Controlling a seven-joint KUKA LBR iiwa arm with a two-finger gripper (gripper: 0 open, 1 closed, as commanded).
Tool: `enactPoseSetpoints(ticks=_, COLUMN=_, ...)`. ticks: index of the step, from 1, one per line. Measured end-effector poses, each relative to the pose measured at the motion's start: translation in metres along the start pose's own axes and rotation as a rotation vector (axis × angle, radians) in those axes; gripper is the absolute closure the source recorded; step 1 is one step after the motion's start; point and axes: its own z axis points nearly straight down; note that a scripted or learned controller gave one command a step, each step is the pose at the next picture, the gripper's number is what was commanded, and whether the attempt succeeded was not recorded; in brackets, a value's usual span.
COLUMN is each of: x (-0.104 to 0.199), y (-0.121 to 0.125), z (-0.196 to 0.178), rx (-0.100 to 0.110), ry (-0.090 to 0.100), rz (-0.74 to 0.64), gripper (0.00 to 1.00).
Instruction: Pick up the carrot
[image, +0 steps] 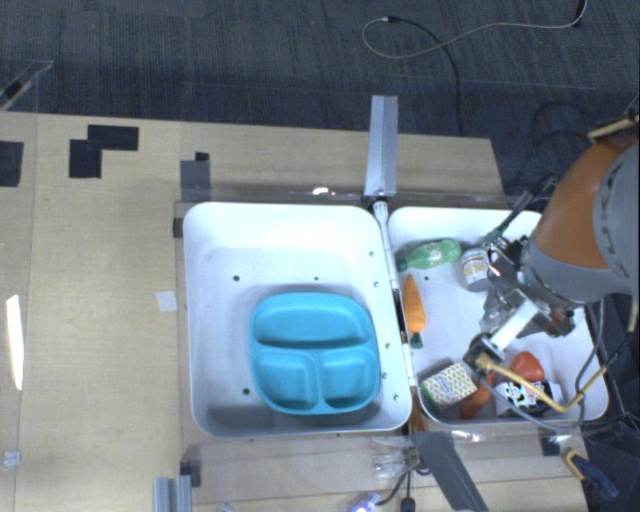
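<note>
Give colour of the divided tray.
The divided tray is plain light blue, seen best in the camera view.

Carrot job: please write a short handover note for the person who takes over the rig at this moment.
Gripper: over the middle of the right bin; I cannot tell if it is open or shut, and no object is seen in it.
Carrot: lies in the right bin along its left wall, apart from the gripper, with a green bottle just beyond its far end.
Done: carrot not yet picked up.
Left: move to the carrot, grasp it, lift it.
</note>
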Motion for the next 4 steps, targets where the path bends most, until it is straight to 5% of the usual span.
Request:
enactPoseSetpoints(ticks=1, x=0.031, y=-0.011, z=-0.042, rx=0.0, ry=0.001, rz=-0.099, gripper=1.0)
enactPoseSetpoints(ticks=2, x=0.043, y=0.036, z=-0.016, rx=-0.001, ry=0.001, rz=-0.23, gripper=1.0)
enactPoseSetpoints(ticks=3, x=0.112, y=0.05, z=-0.002, rx=-0.001, ry=0.001, rz=-0.404, gripper=1.0)
enactPoseSetpoints(ticks=4, x=0.114, y=0.071, z=-0.015, rx=-0.002, ry=0.001, rz=-0.426, gripper=1.0)
